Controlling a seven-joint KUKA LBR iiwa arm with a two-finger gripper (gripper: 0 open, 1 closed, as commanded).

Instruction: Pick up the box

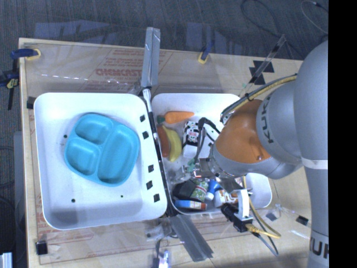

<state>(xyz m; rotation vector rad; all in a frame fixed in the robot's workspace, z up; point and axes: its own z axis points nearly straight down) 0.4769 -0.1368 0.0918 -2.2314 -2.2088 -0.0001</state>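
Bins sit side by side on the desk [83,60]. We see the left bin [50,166] with only a blue tray [102,148] and lots of open room near its edges. The right bin [189,99] is crowded with a carrot [178,116] and a small white box [191,133] standing longways up the picture. The arm [262,138] covers the gripper [215,186], so we cannot tell its state.

bins [50,149]: white plastic, smooth, slight sheen | tray [102,148]: blue plastic, glossy | bench [83,66]: pale wood under clear film | arm [290,127]: grey matt shell, glossy orange band
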